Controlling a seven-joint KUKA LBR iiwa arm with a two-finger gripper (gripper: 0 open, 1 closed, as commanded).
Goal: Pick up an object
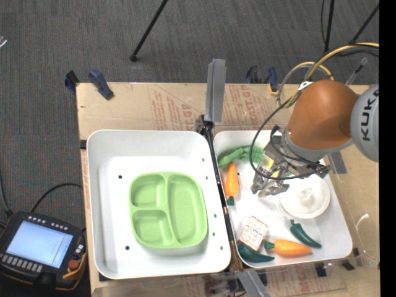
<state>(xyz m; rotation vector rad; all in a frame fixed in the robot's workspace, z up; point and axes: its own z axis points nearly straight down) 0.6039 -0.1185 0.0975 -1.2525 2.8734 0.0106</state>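
The nearest object to the gripper (pixel 270 187) is an upright carrot (pixel 231 178) lying in the right bin (pixel 343 231), just to the gripper's left near the divider between the bins. The gripper hangs low over the middle of that bin with nothing visible between its fingers; whether the fingers stand apart or together cannot be told from this angle. A white lid-like disc (pixel 304 198) sits just to the gripper's right, partly under the wrist. Green pea pods (pixel 238 156) lie above the carrot, toward the bin's far edge. Nearer the front edge are a small printed carton (pixel 253 231), a dark green pepper (pixel 254 253) beside it, a second carrot (pixel 289 247) lying flat, and another green pepper (pixel 304 232). The left bin (pixel 102 166) holds a green divided plate (pixel 167 210).
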